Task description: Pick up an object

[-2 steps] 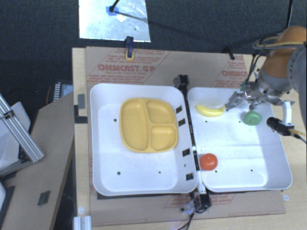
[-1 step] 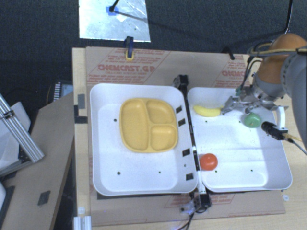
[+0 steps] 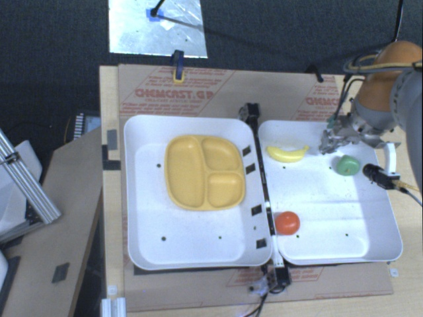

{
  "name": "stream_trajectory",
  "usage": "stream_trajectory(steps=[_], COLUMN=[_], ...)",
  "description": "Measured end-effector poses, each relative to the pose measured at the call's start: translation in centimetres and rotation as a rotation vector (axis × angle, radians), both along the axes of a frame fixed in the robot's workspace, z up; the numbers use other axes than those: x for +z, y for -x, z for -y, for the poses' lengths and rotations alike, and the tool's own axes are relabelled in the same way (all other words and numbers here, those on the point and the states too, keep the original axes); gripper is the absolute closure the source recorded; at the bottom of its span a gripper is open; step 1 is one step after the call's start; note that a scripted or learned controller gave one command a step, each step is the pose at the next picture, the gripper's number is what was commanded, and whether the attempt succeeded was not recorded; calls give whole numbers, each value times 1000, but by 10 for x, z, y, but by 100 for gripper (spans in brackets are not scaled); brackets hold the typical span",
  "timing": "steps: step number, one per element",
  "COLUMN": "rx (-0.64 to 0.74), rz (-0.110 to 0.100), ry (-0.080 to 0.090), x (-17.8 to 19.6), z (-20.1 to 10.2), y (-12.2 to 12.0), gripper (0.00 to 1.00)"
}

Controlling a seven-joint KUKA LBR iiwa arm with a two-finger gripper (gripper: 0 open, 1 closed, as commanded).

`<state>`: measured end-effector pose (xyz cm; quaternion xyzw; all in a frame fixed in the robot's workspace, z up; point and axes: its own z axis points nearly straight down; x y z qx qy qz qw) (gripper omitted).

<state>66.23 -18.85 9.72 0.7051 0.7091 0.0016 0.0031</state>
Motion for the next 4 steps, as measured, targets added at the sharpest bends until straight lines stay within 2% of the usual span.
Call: stream_trajectory(steps=[2,3,4], rx=[-6,-2,1], rz=[0,1,-7], ry=[0,0,-2], x=[116,170,163], z=[1,1,-36], y=[15,14,36], gripper=[100,100,100])
